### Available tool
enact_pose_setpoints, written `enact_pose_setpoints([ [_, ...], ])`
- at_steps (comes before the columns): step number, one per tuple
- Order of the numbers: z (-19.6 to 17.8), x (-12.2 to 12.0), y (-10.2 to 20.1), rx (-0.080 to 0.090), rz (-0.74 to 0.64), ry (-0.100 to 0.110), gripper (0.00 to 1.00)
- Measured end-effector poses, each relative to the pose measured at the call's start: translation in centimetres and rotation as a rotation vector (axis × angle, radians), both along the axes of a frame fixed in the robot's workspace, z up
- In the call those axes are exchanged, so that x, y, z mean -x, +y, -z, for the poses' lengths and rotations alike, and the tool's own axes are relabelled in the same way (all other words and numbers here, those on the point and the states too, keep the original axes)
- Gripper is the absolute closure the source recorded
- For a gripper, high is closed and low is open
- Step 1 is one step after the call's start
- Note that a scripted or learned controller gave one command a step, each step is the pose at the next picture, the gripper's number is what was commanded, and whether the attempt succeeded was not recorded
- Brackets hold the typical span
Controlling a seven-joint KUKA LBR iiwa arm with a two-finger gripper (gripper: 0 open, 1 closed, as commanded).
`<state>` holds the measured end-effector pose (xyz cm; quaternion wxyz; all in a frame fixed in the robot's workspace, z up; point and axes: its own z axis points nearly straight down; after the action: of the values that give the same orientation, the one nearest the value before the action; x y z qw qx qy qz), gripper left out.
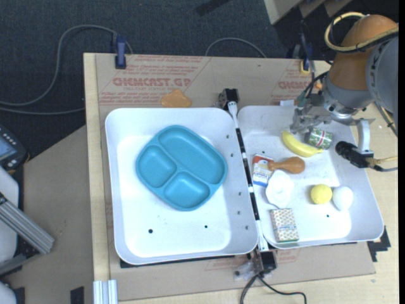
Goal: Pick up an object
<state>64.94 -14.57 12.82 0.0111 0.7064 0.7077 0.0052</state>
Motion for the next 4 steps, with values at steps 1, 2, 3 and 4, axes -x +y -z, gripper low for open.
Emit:
enact_pose_setpoints([
  [1, 0.1, 0.0, 0.0, 0.000, 0.001, 0.001, 0.00],
  [2, 1.5, -0.9, -0.3, -0.001, -0.001, -0.006, 0.00],
  [3, 2.0, -0.8, -0.2, -0.005, -0.002, -0.001, 0.00],
  [4, 1.8, -0.3, -0.2, -0.006, 0.000, 0.016, 1.00],
])
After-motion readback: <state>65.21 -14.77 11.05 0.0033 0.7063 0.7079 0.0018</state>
